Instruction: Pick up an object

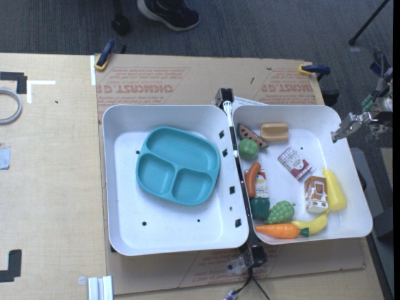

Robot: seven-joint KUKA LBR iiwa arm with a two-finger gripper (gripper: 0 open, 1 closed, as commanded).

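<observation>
Arm: the gripper (pixel 345 132) sits at the right edge of the view, just over the outer rim of the right-hand shallow white bin (pixel 350 230); it reads as parked clear of the toys, so the camera gets an open look at them before a pick.
Hand: too small and blurred to judge; I cannot tell its state, and nothing is visibly held.
Candidates: all in the right bin — a tan bread-like block (pixel 274 130) near the far wall, a green round toy (pixel 249 147) beside a dark brown wedge (pixel 251 135), a small red-and-white packet (pixel 294 163), an orange-and-white carton (pixel 315 194) touching a yellow bottle-shaped toy (pixel 335 191).
Near wall: an orange plastic carrot (pixel 279 230), a yellow banana (pixel 315 223) and a green bumpy cluster (pixel 281 212) crowd together; a red sausage-like piece (pixel 251 179) lies along the divider.
Judgement: the packet and the bread block stand apart from neighbours, so they look the easier grabs; the near-wall pile risks a pinch on two things at once.
Left bin: the other white bin (pixel 119 230) holds a teal three-compartment plastic tray (pixel 178 165), likely the drop spot.
Surface: both bins rest on flattened brown cardboard (pixel 156 83) over a pale wooden bench (pixel 50 186), clamped at the far corners.
Room: grey carpet (pixel 262 17) beyond; a dark shoe (pixel 167 11) of someone standing at the far side.
</observation>
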